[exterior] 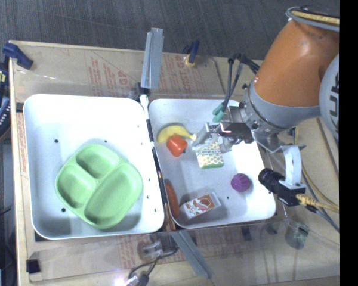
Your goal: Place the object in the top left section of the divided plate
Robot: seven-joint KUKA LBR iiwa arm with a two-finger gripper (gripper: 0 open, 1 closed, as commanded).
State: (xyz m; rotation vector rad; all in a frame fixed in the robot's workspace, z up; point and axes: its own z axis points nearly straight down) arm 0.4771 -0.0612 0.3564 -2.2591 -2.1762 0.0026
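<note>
- Green and empty-looking from where I stand, the divided plate [99,185] lies in the left bin [42,115], toward that bin's near right corner, its three sections turned at a slant.
- Right of the plate, across the two bins' touching walls, the right bin [259,204] carries the loose things.
- A small box with a yellow-green dotted pattern [209,155] sits under the gripper [218,137], well right of the plate; I cannot tell whether the gripper is grasping it or merely over it, as the fingers are hidden by the wrist.
- A yellow banana [170,132] and a red-orange block [176,145] lie touching each other, between the plate and the dotted box.
- A purple ball [241,183] rests further right of the plate, beyond the dotted box.
- A red-and-white carton [198,205] lies level with the plate's near edge, with an orange carrot-like piece [171,199] just beside it against the bin's left wall.
- The arm's orange band [295,55] looms far right of the plate.
- The pale wooden worktop [83,64] shows behind the plate, bearing blue clamps [17,53].
</note>
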